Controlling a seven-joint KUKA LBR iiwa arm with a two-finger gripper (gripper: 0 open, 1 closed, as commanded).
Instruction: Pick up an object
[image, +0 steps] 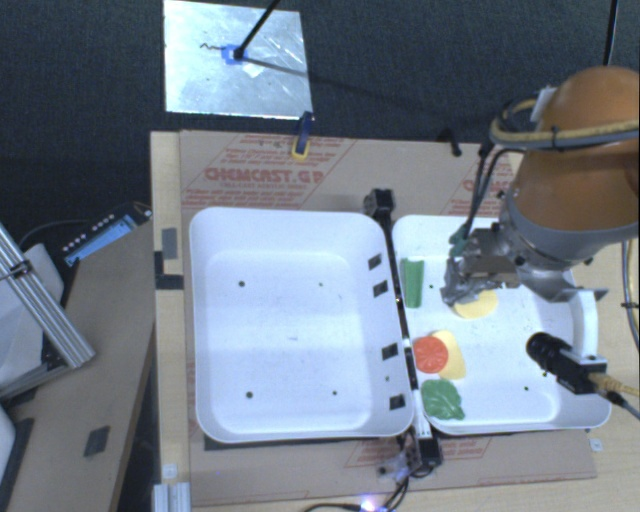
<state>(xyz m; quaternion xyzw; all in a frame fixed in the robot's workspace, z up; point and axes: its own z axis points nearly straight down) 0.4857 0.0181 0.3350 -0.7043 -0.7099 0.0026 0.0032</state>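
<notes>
Though the claw (468, 292) hangs low, its state cannot be told. Item: pale yellow piece (477, 306), directly beneath it in the right bin (575, 415); probably light, flat, slippery; best pinched across its edges.

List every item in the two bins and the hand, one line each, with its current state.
Green block: lying flat in the right bin, by the divider.
Pale yellow piece: lying flat, partly under the hand.
Red round piece: resting on a yellow piece.
Green leafy piece: lying at the near edge.
Hand: low over the pale yellow piece.
Left bin: sitting flat beside the right bin.
</notes>
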